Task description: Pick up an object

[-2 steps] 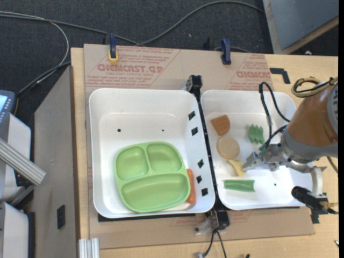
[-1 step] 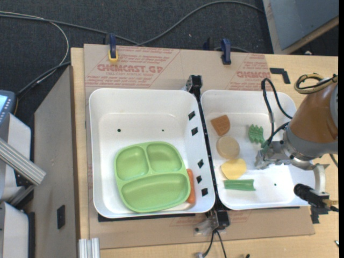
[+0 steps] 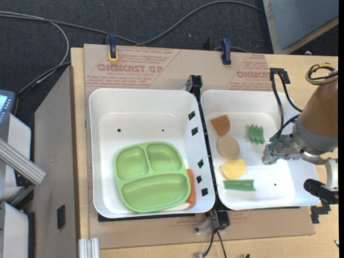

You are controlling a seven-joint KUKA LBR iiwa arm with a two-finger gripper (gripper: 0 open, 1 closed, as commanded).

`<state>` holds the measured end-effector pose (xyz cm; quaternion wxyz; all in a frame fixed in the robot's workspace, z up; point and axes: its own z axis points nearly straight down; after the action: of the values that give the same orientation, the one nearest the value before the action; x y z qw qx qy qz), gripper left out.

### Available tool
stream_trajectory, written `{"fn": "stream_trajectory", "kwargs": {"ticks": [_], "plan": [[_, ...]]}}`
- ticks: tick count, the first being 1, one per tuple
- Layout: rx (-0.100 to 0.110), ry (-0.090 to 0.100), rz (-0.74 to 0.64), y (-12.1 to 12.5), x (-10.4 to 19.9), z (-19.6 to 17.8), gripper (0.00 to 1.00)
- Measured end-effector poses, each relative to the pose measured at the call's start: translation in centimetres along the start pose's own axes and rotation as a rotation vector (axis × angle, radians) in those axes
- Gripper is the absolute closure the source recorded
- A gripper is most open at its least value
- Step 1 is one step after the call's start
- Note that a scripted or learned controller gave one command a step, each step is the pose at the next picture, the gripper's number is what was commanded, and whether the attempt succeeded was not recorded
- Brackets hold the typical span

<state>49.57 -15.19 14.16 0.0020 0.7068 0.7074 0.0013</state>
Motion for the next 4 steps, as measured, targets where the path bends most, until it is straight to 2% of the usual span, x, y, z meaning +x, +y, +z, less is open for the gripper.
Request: {"fn": "stream_trajectory", "kwargs": {"ticks": [2,3,4], "plan": [[-0.002,0.0,-0.002,1.1,1.3,-9.4,1.0],[0.002,0.003,-0.006,2.0,6.5,-10.2,1.0],[0.007,0.004,-0.006,2.9,11.6,-9.0,1.0]]}}
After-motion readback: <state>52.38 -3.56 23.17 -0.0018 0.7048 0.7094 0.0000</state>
